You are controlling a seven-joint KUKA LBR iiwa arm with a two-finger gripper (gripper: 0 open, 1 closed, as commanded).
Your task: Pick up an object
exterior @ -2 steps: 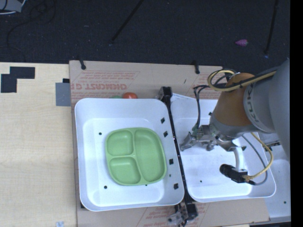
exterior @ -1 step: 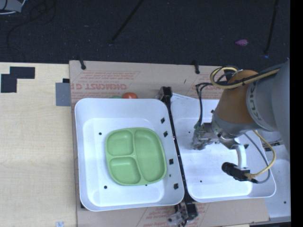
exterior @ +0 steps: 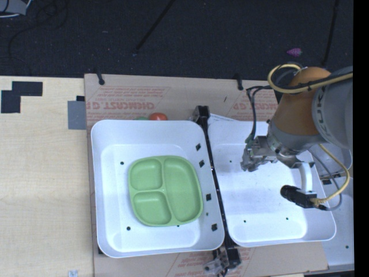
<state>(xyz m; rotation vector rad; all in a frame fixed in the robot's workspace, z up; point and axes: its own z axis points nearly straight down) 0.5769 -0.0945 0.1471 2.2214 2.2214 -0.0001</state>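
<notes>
faint red print runs upside down on the cardboard sheet (exterior: 144, 100) beyond the left bin (exterior: 109, 149), too blurred to read.

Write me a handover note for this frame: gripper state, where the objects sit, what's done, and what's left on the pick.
Gripper: down over the right bin, near its upper-left part; I cannot tell from this angle whether it has anything.
Green divided plate: lying flat in the middle of the left bin, apart from the arm.
Small red object: outside the bins, just behind the left bin's far rim, partly hidden.
Done: nothing visibly picked up.
Left: the whole pick. The plate looks like the only clear candidate, so the arm would likely need to cross to the left bin.
</notes>
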